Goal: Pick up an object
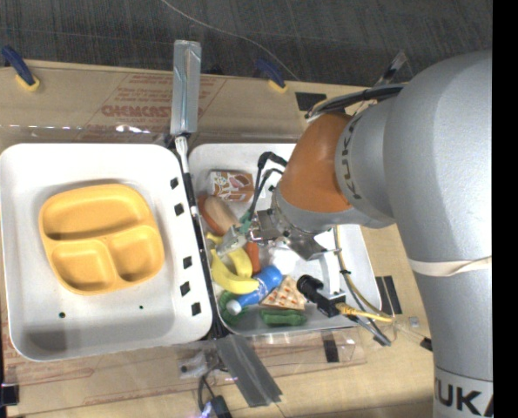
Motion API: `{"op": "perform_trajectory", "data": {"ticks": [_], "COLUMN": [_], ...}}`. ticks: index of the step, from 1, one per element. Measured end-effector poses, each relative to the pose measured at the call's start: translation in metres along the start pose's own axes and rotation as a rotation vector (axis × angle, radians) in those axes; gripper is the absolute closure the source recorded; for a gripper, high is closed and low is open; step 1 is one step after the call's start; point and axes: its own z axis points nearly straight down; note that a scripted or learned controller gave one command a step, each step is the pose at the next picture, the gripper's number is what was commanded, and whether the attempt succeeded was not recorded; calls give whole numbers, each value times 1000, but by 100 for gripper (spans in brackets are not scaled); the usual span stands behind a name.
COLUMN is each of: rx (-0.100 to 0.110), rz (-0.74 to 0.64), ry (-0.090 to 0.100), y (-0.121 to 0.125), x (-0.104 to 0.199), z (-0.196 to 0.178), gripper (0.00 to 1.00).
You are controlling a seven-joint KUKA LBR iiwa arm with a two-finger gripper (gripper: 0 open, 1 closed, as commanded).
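Note:
The right bin (354, 242) holds a pile of small toy foods along its left side. A brown bun (215, 212) lies near the divider, with a printed brown packet (229, 183) behind it. In front of them lie a yellow banana (227, 273), a small red piece (253, 253), a blue object (268, 280), a waffle-patterned wedge (285, 297) and a dark green piece (282, 318). My gripper (244, 231) is low in this bin, right over the banana and beside the bun. The arm hides the bin's middle.
The left bin (32, 329) carries a yellow divided tray (102, 236). A metal bar (185, 85) rises along the divider between the bins. Blue clamps (20, 68) sit on the cardboard behind them. The grey arm covers the right side of the view.

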Motion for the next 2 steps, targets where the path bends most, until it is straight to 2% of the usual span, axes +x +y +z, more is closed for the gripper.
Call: {"op": "perform_trajectory", "data": {"ticks": [1, 2], "rx": [1, -5], "rz": [-5, 278], "ry": [0, 1], "y": [0, 54], "x": [0, 53], "z": [-9, -102], "gripper": [100, 100]}}
